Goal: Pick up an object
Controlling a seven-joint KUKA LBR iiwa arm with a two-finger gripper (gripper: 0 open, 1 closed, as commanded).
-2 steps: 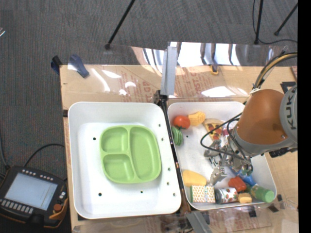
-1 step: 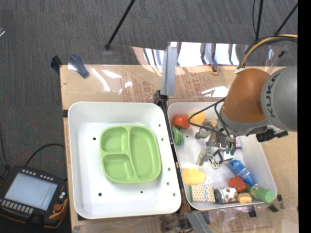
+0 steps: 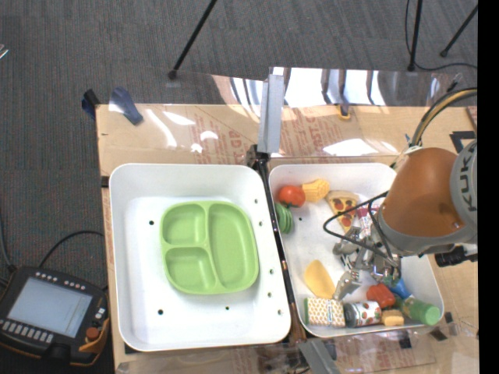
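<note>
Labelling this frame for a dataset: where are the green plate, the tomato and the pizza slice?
green plate [image 3: 234,248]: camera view, largest compartment floor.
tomato [image 3: 291,195]: camera view, red body.
pizza slice [image 3: 341,203]: camera view, topping face.

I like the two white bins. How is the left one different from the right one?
The left bin holds one green divided plate; the right bin holds many small toy foods. The gripper is over the right bin, not the left bin. Both are shallow and white.

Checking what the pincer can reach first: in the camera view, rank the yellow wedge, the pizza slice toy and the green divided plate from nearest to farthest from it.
1. Yellow wedge, just left of the pincer, in the right bin.
2. Pizza slice toy, farther up in the same bin.
3. Green divided plate, far left, in the left bin.
</note>
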